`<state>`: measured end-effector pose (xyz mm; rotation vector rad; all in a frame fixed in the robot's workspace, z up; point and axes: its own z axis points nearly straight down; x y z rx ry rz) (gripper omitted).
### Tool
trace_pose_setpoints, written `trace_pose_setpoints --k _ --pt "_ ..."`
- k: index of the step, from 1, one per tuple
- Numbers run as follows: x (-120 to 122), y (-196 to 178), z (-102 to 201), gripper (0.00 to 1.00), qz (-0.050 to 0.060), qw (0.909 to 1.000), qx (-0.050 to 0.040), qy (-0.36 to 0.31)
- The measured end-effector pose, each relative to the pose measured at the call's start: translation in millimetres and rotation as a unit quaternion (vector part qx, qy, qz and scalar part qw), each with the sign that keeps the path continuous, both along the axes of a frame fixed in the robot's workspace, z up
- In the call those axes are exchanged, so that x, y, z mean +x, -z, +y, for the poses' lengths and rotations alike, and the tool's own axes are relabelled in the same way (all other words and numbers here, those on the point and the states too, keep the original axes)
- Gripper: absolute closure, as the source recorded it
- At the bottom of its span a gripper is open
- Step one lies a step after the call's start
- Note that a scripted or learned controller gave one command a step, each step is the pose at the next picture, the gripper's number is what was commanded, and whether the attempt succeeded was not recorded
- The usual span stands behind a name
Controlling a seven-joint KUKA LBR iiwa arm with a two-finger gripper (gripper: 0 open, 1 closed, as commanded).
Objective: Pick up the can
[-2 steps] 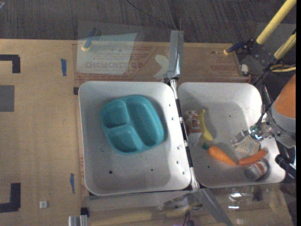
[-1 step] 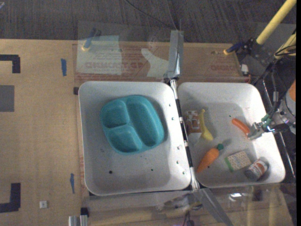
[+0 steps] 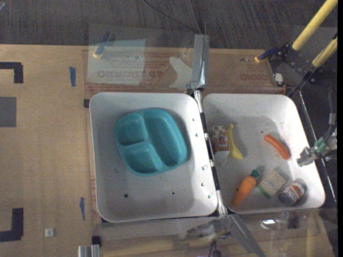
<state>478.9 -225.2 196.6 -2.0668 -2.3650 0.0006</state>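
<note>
Two white bins on the counter (image 3: pixel 48 143). Left bin (image 3: pixel 102 197): one teal divided plate (image 3: pixel 151 141). Right bin (image 3: pixel 252 108): one can (image 3: pixel 292 192) at near-right corner, one carrot (image 3: pixel 245 188), one banana (image 3: pixel 235 143), one sausage (image 3: pixel 277 146), two small packets. Hand (image 3: pixel 312 154) at right rim; its state cannot be told.

The claw (image 3: pixel 310 155) hangs at the right rim of the right bin (image 3: pixel 252 105), its state unclear. Just below it and slightly left, the can (image 3: pixel 292 193) lies on its side in the bin's near right corner. Left of the can sits a small box (image 3: pixel 271 181), and further left a toy carrot (image 3: pixel 245 188). A sausage (image 3: pixel 277 146) lies just left of the claw. Well to the left, a banana (image 3: pixel 234 144) rests beside a small packet (image 3: pixel 219 138). Far left of the claw, the left bin (image 3: pixel 107 197) holds a teal divided plate (image 3: pixel 151 141). Both bins stand on the table (image 3: pixel 43 159).
</note>
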Motion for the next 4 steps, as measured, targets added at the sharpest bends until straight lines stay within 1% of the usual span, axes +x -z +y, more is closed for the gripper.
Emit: trace_pose_setpoints --k 1,2,3,4 --pt "0 0 0 0.0 0.0 1.0 -0.0001 0.0" --pt "3 108 58 0.0 -0.005 0.9991 -0.0023 -0.043" --pt "4 97 55 1.0 -0.008 0.9992 -0.003 -0.04" --pt "4 98 55 0.0 -0.008 0.9992 -0.003 -0.039"
